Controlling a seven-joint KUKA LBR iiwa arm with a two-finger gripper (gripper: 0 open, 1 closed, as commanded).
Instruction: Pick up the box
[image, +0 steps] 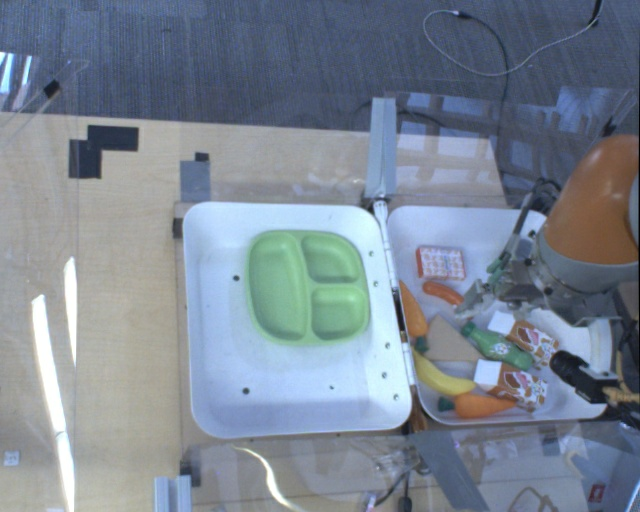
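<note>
A small flat red-and-white box (441, 263) lies in the back left part of the right bin (455, 220). My gripper (487, 292) hangs low over the middle of that bin, just right of and a little nearer than the box, apart from it. Directly below the gripper are a red sausage-shaped item (443, 292) and a green bottle (497, 345). The grey wrist and orange band (598, 205) rise to the right and hide the bin's right side.
Also in the right bin: an orange carrot (413, 315), a banana (441, 376), a second carrot (483, 405), a brown card piece (450, 340), a white cube (487, 372) and patterned cartons (527, 345). The left bin (215, 400) holds a green divided plate (306, 286).
</note>
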